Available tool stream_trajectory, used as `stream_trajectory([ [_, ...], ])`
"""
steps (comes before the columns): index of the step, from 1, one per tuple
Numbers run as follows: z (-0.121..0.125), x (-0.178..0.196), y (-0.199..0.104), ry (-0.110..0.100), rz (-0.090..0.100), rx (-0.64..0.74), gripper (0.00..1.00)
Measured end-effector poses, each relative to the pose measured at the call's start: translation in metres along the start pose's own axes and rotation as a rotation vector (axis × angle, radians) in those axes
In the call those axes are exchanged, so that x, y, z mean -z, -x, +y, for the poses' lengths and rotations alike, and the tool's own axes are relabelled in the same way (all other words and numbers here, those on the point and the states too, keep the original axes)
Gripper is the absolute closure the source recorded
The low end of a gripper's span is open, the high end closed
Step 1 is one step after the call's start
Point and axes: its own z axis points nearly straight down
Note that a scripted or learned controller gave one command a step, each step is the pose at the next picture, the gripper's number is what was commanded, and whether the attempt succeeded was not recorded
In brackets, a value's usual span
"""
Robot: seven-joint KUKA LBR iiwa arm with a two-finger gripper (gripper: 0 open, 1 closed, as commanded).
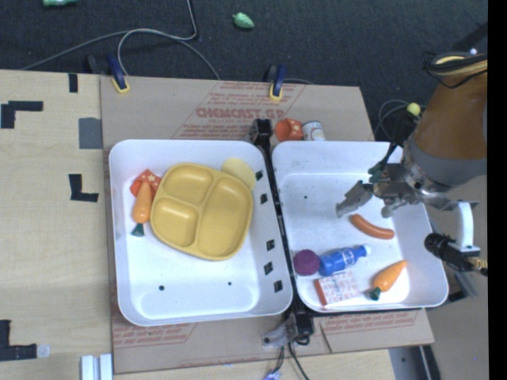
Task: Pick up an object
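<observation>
The hand [371, 200] hangs open over the right bin [317, 161], its two fingers spread and gripping nothing. Just below it, right of centre in the frame, lies a sausage [371, 226], orange-red and slightly curved, flat on the bin floor. Lower in that bin sit one purple ball [306, 260], one blue bottle [343, 259], one red-and-white packet [337, 289] and one toy carrot [387, 278]. The left bin [190, 303] holds one yellow divided plate [201, 210] and a second carrot [142, 204] at its left side. Both bins rest on a cardboard-covered surface [190, 109]; dark carpet [317, 22] fills the top of the frame.
</observation>
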Motion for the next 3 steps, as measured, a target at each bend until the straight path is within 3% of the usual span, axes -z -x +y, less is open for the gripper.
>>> stream_trajectory([
  [1,0.007,-0.003,0.052,0.000,-0.001,-0.001,0.00],
  [2,0.041,-0.124,0.072,-0.004,0.001,0.000,0.00],
  [3,0.039,-0.158,0.089,0.002,0.001,0.001,0.00],
])
